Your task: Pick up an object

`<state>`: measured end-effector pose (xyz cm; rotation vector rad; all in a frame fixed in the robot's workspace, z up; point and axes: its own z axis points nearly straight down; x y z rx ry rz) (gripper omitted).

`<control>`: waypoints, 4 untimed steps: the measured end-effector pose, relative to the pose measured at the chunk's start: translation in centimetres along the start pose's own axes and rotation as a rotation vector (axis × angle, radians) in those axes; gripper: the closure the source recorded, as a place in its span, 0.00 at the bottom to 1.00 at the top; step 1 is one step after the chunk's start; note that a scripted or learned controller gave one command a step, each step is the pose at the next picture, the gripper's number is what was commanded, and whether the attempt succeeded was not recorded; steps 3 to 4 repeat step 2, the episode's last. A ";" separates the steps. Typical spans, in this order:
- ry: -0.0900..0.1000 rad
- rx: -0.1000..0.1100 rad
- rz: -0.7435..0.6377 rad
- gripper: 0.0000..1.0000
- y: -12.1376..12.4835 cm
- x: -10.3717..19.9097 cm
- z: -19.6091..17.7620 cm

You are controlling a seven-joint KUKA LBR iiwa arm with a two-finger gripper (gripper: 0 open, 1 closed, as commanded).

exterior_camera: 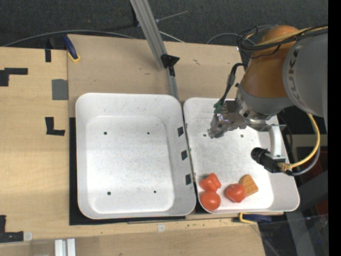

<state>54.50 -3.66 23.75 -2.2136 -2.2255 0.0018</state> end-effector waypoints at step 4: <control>0.000 0.002 -0.001 1.00 -2.2 11.1 1.6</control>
